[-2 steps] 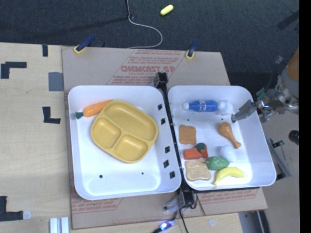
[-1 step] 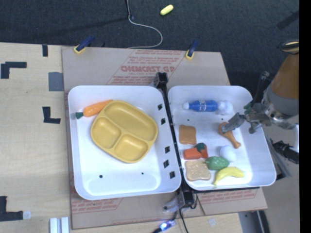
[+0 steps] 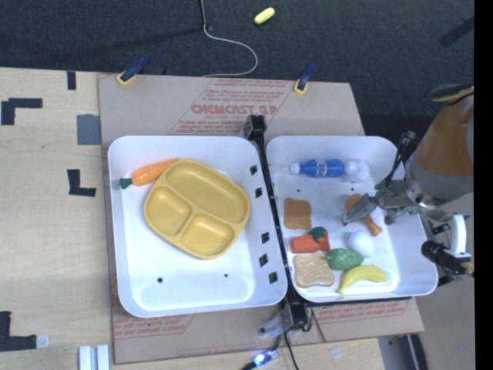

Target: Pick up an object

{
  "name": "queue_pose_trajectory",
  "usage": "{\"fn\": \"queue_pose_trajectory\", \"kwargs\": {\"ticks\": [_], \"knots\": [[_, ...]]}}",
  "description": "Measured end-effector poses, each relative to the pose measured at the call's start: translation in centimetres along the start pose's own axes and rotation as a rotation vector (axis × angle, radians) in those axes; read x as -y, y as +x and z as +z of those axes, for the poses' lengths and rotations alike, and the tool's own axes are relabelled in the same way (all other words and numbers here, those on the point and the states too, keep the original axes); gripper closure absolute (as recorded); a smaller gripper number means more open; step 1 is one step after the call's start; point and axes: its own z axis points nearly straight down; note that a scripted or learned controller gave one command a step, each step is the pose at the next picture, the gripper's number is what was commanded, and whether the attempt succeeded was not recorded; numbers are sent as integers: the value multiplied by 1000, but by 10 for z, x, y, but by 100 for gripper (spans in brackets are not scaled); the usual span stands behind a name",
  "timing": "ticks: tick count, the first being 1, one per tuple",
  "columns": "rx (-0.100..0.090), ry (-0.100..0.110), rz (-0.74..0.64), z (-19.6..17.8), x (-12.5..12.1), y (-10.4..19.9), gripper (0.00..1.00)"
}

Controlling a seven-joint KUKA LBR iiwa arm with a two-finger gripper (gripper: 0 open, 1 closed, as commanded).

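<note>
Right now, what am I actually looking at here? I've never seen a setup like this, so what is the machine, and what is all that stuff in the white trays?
You're looking down at a slant from one camera fixed above a bench. The grey and orange shape at the right is a robot arm; its tool hangs over the right tray. That tray holds toy food: a blue bottle, a brown square, a tomato, a white egg, a slice of bread, a green vegetable and a banana. The left tray holds a yellow divided plate and a carrot. I can't tell whether the tool holds anything.
</note>
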Motion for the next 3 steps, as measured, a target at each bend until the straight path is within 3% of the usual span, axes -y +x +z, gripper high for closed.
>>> {"fn": "queue_pose_trajectory", "kwargs": {"ticks": [1,2,3], "knots": [[8,-10,0,58,-7,2,0],[9,-16,0,56,-10,0,0],[12,-22,0,44,-11,-1,100]]}}
